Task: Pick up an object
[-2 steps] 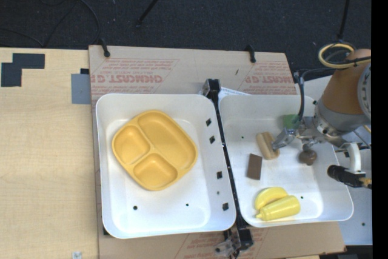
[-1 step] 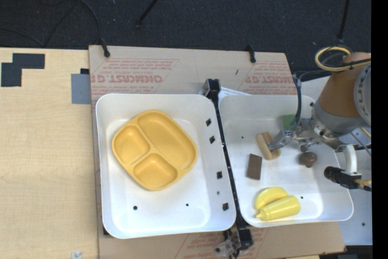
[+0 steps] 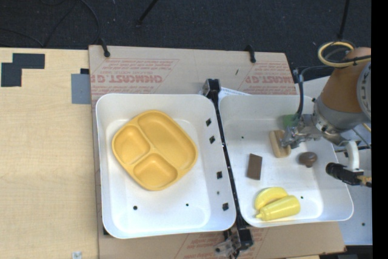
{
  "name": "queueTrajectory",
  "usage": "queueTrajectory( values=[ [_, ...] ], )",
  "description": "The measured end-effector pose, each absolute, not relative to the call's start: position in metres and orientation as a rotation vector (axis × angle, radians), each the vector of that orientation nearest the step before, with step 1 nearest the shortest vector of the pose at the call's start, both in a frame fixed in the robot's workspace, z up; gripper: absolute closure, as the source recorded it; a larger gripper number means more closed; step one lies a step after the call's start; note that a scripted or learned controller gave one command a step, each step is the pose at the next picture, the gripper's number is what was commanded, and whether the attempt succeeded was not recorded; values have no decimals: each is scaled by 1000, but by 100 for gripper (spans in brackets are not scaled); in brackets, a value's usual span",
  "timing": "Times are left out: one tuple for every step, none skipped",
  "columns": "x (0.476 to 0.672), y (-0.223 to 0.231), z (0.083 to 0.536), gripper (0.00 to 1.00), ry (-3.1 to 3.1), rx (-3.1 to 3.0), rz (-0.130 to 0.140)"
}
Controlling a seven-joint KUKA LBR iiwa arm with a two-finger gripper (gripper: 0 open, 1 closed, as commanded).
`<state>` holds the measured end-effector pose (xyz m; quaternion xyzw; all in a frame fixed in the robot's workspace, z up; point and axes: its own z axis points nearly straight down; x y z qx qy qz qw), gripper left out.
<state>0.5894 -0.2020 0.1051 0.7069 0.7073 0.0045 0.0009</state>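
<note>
We judge the approach step in hand: the claw (image 3: 293,137), its state not discernible, sits just beside the tan block (image 3: 278,144), so next we centre and descend.

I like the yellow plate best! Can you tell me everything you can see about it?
The yellow plate is a rounded-square tray that looks like smooth plastic. Raised ridges split it into three sections: one long section and two smaller ones. Nothing is in any of them. It lies flat, right side up, turned at a slant, in the left white bin, a bit above that bin's middle. It rests on the bin floor and touches nothing else.
</note>
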Motion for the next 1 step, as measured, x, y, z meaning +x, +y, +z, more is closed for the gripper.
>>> queueTrajectory(
  values=[
    [587,-201,168,100,2223,2218,1]
  ],
)
